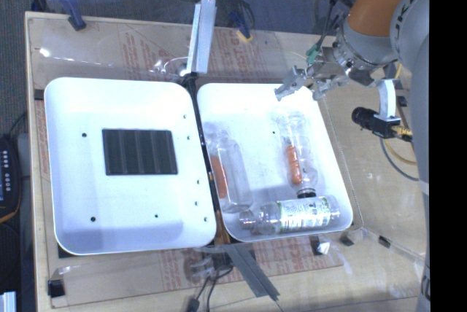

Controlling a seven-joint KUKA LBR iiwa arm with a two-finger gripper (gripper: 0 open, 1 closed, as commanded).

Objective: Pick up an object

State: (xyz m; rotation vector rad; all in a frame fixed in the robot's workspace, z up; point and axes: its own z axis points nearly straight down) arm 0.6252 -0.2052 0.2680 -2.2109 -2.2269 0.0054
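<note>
The right bin (332,157) holds three clear plastic items. A clear bottle with an orange piece inside (295,151) lies near the right wall, and a clear tube with an orange strip (225,173) lies along the left wall. A labelled bottle (298,214) lies on its side against the front wall. In the left bin (66,179) sits a black ridged rectangle (139,151). My gripper (303,89) hangs over the far right corner of the right bin, above the objects. Its fingers stand apart with nothing between them.
A grey upright bar (201,37) stands at the back between the bins. Blue clamps (241,20) hold the clear sheet at the bench's far edge. A black fitting with cables (376,121) hangs off the arm to the right of the right bin.
</note>
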